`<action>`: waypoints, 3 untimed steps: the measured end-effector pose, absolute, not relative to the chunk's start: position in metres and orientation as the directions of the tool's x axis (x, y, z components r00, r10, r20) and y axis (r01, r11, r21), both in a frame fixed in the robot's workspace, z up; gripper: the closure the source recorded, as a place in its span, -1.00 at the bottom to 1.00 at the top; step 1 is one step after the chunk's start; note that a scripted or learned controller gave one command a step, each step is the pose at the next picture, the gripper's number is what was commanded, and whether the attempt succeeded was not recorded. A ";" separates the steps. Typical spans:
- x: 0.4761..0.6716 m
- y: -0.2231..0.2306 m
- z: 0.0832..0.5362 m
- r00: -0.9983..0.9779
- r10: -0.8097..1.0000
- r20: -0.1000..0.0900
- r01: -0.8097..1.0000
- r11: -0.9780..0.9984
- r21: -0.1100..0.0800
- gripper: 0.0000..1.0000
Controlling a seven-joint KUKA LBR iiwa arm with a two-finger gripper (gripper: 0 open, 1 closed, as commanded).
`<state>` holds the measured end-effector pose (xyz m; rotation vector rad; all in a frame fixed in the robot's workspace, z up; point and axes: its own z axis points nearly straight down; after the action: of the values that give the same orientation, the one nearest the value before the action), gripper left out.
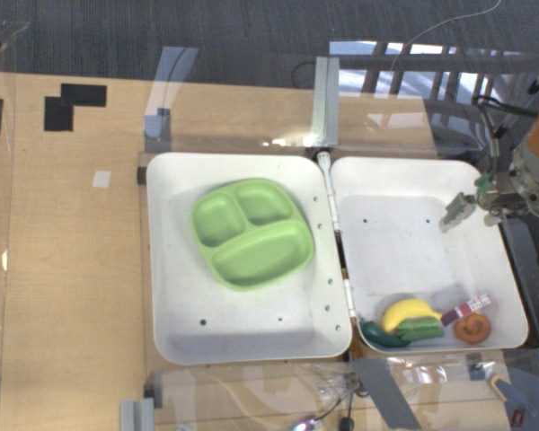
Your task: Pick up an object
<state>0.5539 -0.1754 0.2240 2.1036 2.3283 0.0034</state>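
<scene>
— Nearest the lens, what sits at the bottom of the right bin [404, 241]?

— Small toys bunched in its lower right corner: a yellow banana [410, 312] lying on a dark green vegetable [402, 332], an orange round piece [472, 329] just beside them, and a little red-and-white stick [467, 310] above that. The green one presses against the bin's bottom wall.

— And the gripper [463, 208]?

— It hangs at the right edge of the frame, over the upper right part of that same bin, well apart from the toys. One grey finger [455, 211] slants down to the left; whether the fingers stand wide or narrow I cannot tell. Nothing shows between them.

— Open room?

— Most of the right bin's floor is bare white, from the centre up to the top wall. A lime green divided plate [251, 233], three compartments, lies tilted in the middle of the left bin [171, 321], with bare floor all around it.
</scene>
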 end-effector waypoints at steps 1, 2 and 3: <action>0.500 -0.164 0.096 -0.233 0.973 -0.003 0.972 0.233 0.007 -1.00; 0.523 -0.089 0.109 -0.262 0.965 -0.001 0.965 0.262 0.005 -1.00; 0.592 -0.096 0.092 -0.425 0.905 -0.008 0.905 0.425 0.016 -1.00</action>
<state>0.5922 -0.0957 0.0925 1.6764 2.6388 0.0143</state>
